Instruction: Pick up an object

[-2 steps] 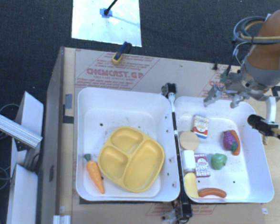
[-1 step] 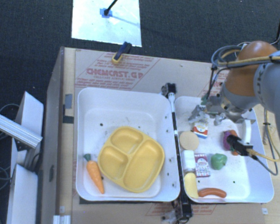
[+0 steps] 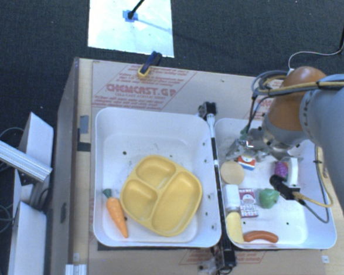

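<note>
- Arm (image 3: 315, 109) reaches from the right over the right bin (image 3: 318, 232).
- Left bin (image 3: 106, 159) holds a yellow tray (image 3: 162, 195) and a carrot (image 3: 117, 216).
- Tool (image 3: 249, 146) hangs above a small red-and-white carton (image 3: 248, 163); I cannot tell its grip state.
- A sausage (image 3: 261, 236) lies near the right bin's front.

The bench (image 3: 164, 83) carried two shallow white bins. The left bin (image 3: 111, 130) sat at nine o'clock, the right bin (image 3: 312, 235) touching it at three.
</note>
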Robot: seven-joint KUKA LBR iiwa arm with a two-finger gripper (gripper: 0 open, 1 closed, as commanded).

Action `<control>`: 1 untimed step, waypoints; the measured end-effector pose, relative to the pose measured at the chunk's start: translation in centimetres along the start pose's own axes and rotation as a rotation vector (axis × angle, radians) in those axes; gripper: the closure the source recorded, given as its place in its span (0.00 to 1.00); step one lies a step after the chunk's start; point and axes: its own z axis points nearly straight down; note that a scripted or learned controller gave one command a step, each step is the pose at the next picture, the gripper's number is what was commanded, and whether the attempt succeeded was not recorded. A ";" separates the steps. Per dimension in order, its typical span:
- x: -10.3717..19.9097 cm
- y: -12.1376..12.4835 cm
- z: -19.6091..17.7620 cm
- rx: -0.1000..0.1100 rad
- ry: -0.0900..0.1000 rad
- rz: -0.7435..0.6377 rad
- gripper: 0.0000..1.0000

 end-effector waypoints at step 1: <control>-4.4 0.0 -1.3 -0.002 -0.001 0.000 0.00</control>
